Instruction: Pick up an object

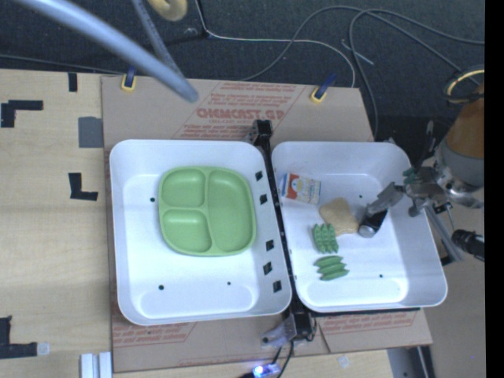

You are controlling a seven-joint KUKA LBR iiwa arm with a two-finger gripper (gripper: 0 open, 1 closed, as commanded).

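The right bin (pixel 394 290) holds a small white carton with orange and blue print (pixel 299 187), a tan bread-like piece (pixel 339 215), a green ridged piece (pixel 324 237) and a green pea pod (pixel 331 268). My gripper (pixel 421 189) hangs over the right rim of this bin, to the right of the tan piece and apart from every object. Nothing shows between it and the bin floor.
The left bin (pixel 134 290) carries a green divided plate (pixel 208 210) at its centre. A black hinge strip (pixel 273 211) runs between the two bins. Cardboard (pixel 236 109) lies under both bins, and cables (pixel 354 30) trail behind them.
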